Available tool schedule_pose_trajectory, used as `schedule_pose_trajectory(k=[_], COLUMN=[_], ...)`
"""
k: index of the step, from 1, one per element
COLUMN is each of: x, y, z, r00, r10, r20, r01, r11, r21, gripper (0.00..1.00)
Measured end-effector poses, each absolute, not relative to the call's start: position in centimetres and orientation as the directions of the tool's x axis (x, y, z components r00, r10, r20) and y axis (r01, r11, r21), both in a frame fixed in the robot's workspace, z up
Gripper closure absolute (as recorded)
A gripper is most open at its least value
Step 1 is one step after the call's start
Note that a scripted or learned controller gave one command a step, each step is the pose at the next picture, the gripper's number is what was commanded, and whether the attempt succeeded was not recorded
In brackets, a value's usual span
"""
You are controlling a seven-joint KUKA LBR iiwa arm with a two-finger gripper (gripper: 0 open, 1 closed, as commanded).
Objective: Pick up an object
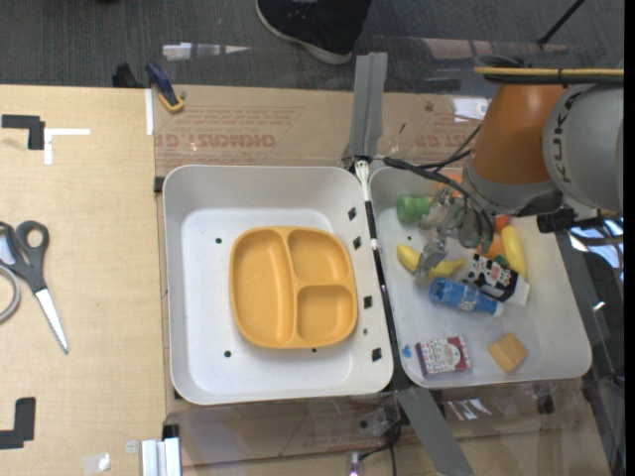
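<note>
On the far left of the table (79, 266) lies a pair of scissors (35, 276), well apart from the work. Next comes the left bin (189, 296), which carries a yellow divided plate (293, 288) lying flat in its middle.

The right bin (556, 355) holds the clutter. The claw (434, 258) hangs low over its upper left part, and the thing nearest it is a yellow banana-like piece (422, 261), lying just under and touching or almost touching the fingertips; I cannot tell which. Its long axis runs roughly left to right across the bin, a little tilted. Whether the claw is open or closed cannot be made out, so no hold can be claimed.

A green toy (413, 207) sits just behind the claw, near the bin's back wall. Just to the front right lies a blue bottle-like thing (464, 297), slanted, and beside it a black-and-white packet (493, 278). A yellow-orange piece (510, 249) stands by the wrist.

Toward the front lie a small red-and-white box (444, 356) and a tan block (508, 352), both with free floor around them. The bin floor is smooth and white. My judgement: room around the yellow piece is tight, with neighbours close to the right.
</note>
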State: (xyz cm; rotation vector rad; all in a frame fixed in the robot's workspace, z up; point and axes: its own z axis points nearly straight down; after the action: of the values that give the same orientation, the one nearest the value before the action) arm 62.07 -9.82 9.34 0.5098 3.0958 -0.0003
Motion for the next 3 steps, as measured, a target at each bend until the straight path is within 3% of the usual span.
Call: schedule_pose_trajectory(k=[1, 2, 3], x=[56.7, 61.0, 61.6], y=[-11.5, -9.8, -12.3], z=[9.2, 9.3, 9.4], r00=[-0.924, -0.905, -0.866], r10=[0.382, 0.425, 0.501], r20=[-0.002, -0.004, -0.006], r01=[0.382, 0.425, 0.501], r11=[0.924, 0.905, 0.866], r21=[0.0, 0.001, 0.002], gripper=[0.0, 0.0, 0.0])
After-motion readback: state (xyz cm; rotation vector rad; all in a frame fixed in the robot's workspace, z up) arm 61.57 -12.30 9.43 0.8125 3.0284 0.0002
